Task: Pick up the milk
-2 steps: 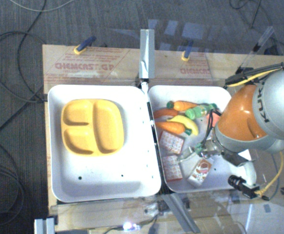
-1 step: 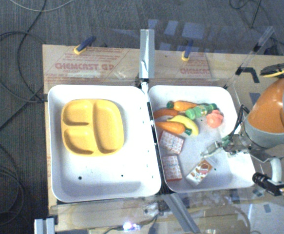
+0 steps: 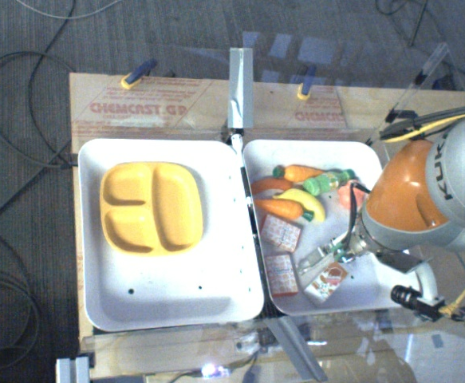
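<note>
The brown board (image 3: 176,106) under the two white bins has red letters on it. At the back left, the letters look like "CHEMCAST GP". They are faint and upside down, so some letters are hard to tell. At the back right, more red letters show on the same board, but the bin covers part of them and they cannot be read. The small cartons (image 3: 281,233) in the right bin (image 3: 376,290) have printing on them, too tiny and blurry to read.
</note>
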`<state>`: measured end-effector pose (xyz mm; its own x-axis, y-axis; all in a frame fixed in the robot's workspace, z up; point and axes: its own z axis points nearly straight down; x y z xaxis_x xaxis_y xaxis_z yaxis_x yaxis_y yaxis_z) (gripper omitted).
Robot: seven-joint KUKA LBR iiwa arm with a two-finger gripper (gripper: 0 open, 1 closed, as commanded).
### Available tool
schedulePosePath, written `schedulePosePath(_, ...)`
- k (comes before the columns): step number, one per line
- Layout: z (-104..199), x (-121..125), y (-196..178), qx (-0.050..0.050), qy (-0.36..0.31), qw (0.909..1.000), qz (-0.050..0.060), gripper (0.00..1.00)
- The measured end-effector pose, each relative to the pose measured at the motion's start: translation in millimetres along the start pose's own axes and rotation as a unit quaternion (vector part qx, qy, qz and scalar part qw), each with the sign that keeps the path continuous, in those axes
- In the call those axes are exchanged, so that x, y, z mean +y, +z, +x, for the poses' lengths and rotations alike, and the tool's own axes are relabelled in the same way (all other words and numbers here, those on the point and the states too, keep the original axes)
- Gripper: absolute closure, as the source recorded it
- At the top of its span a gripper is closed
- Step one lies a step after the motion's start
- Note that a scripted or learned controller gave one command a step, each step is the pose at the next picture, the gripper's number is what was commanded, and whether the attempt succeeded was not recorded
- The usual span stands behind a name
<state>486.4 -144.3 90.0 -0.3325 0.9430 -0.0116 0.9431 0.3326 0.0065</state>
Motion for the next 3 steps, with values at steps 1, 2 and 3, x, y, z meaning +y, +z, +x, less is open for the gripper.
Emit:
schedulePosePath(1, 19, 8, -1, -0.006, 0.070, 0.9976, -0.004, 0.00)
schedulePosePath(2, -33, -14, -69, 0.004, 0.134, 0.9909, 0.006, 0.00)
schedulePosePath(3, 30, 42, -35, 0.006, 0.140, 0.9901, 0.006, 0.00)
